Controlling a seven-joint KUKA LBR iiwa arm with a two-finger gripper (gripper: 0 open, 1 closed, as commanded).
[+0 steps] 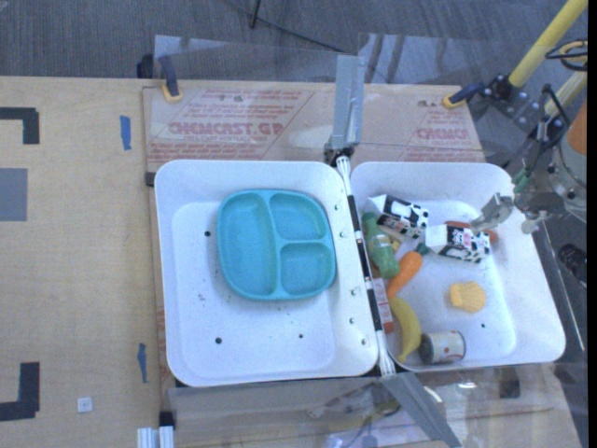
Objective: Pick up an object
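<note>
Plainly, the things to pick from lie in the right bin [536, 334]: two black-and-white cow-patterned cartons, one [405, 215] near the bin's upper left and the other [465, 242] toward its upper right, an orange carrot [405, 271] just beside a green toy [378, 246] along the left wall, a yellow banana [406, 327] below them, a small yellow piece [467, 296] out on the bin floor, and a little can [442, 346] lying on its side near the bottom wall, touching the banana's lower end. The gripper [492, 212] sits over the upper right part of this bin, just beside the second carton; it is too small and blurred to tell whether it is parted or closed, and nothing can be seen held in it. The left bin [187, 343] holds a turquoise divided plate [276, 245] with three compartments, set toward its upper middle. Both bins rest on a table [75, 278] of pale wood marked with black corner brackets and bits of blue tape, and a brown board [233, 129] lies behind the bins. Beyond the table is dark grey carpet [112, 17] crossed by black cables, and a yellow pole [550, 31] slants in at the upper right.
</note>
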